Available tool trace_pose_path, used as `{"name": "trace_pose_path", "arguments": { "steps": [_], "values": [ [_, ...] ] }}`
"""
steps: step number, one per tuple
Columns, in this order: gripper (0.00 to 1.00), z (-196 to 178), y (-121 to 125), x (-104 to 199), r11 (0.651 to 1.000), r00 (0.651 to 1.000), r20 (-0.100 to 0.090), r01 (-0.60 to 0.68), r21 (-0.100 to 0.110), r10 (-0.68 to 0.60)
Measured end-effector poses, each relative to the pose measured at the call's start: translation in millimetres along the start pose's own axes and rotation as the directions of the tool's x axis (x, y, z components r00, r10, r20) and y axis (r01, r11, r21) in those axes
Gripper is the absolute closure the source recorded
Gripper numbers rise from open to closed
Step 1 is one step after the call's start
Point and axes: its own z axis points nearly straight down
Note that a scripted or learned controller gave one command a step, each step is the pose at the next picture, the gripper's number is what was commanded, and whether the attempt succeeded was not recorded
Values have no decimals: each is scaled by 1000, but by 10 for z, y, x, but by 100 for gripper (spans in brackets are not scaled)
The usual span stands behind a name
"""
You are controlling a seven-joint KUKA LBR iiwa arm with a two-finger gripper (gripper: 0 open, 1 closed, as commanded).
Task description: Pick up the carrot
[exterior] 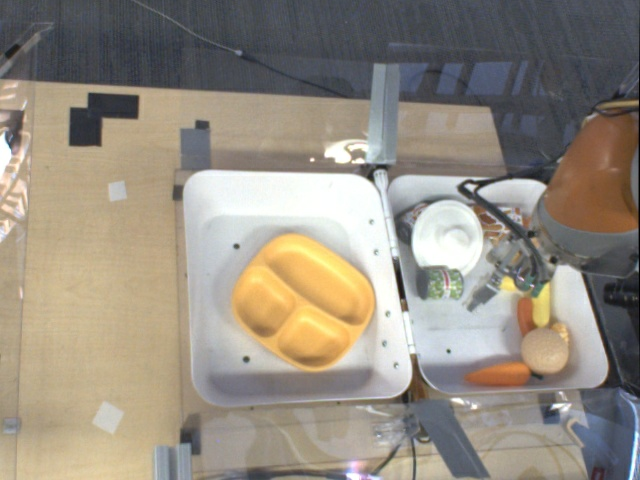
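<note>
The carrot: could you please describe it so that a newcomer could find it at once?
Start at the right-hand white bin, beside the bin holding the yellow divided plate. Along its near edge lies the carrot, flat, just left of a round beige ball. It is the long, tapered, plain orange piece there.

No text, label or number can be read anywhere.

The arm runs off the right edge and covers the far right corner of the right bin. The gripper is a small dark tangle, so its fingers cannot be made out. The short orange piece is partly hidden.
</note>
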Motion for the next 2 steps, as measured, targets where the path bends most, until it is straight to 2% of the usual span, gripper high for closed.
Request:
{"name": "trace_pose_path", "arguments": {
  "steps": [1, 2],
  "values": [
    [0, 725, -203, 379, 996, 996, 1, -94, -1, 94],
    [0, 153, -57, -170, 966, 966, -4, -260, 3, 260]
  ]
}}
